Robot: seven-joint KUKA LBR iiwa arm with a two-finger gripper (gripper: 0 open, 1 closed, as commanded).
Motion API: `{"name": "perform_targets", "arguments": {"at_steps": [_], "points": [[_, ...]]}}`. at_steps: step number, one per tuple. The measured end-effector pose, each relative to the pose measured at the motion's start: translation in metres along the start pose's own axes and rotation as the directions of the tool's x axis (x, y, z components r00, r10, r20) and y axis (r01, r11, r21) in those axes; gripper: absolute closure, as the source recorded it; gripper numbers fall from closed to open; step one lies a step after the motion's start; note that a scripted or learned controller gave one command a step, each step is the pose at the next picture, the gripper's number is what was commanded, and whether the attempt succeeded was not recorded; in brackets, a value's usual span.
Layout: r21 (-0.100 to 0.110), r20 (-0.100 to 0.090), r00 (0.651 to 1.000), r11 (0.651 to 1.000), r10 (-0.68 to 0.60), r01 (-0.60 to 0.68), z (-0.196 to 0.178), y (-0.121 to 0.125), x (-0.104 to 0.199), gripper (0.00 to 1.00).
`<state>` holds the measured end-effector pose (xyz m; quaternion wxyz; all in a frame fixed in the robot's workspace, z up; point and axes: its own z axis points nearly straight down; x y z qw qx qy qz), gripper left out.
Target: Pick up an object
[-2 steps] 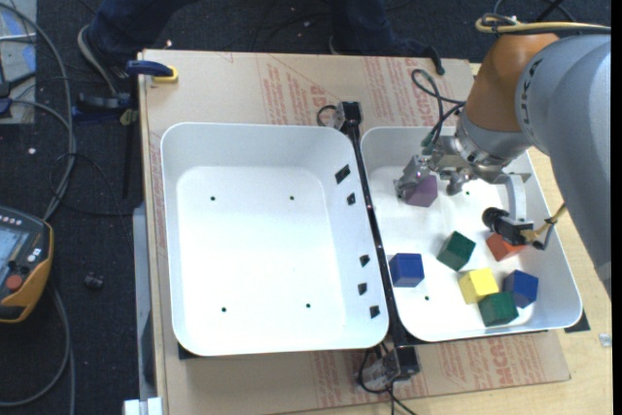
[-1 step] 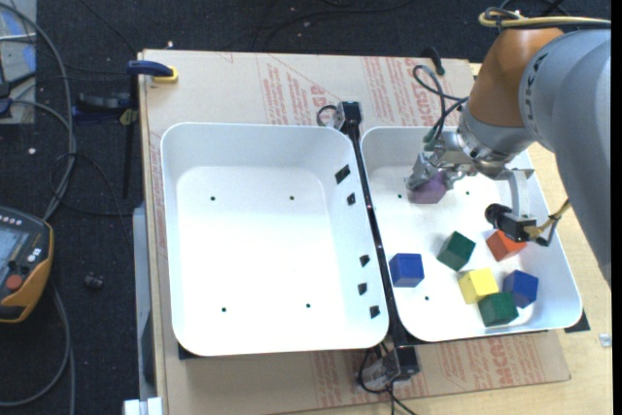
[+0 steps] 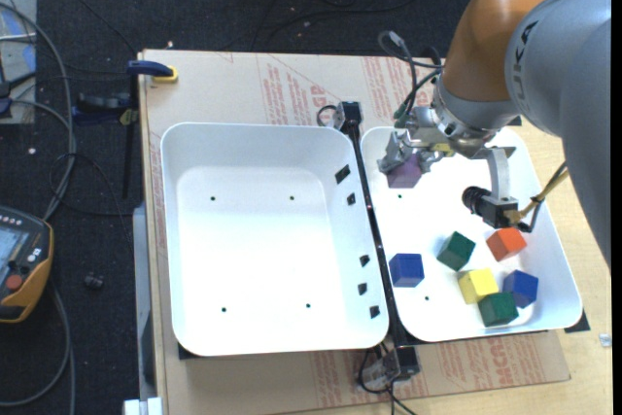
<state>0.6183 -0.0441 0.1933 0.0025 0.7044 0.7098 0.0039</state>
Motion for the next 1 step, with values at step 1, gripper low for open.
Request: {"name": "perform_targets", "arguments": {"at_steps": [1], "points": [[0.008,0.001,1.0,1.0,0.002,-0.002,0.0059,0.0443,0.069,1.0]]}}
